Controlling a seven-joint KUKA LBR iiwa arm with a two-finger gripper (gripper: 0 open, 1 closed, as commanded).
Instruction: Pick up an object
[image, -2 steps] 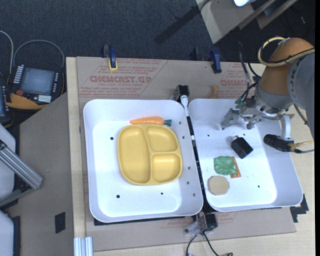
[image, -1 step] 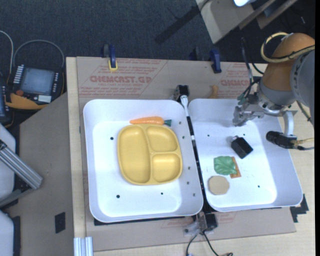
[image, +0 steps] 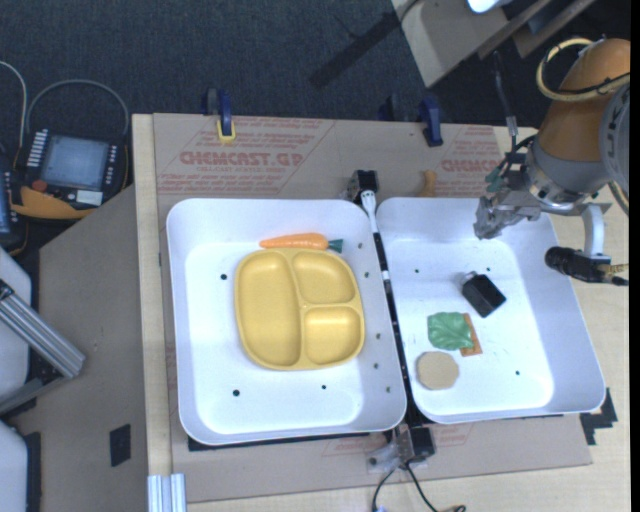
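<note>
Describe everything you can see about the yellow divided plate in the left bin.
The yellow divided plate looks like smooth moulded plastic, with rounded corners and three compartments: one long section on its left, two smaller ones on its right. All three look empty. It lies flat and face up, turned slightly askew, near the middle of the left bin. A toy carrot lies just beyond its far edge, close to or touching the rim.

Yellow tray (image: 262, 310), orange carrot (image: 293, 241), black block (image: 484, 294), white bins (image: 195, 330)
</note>
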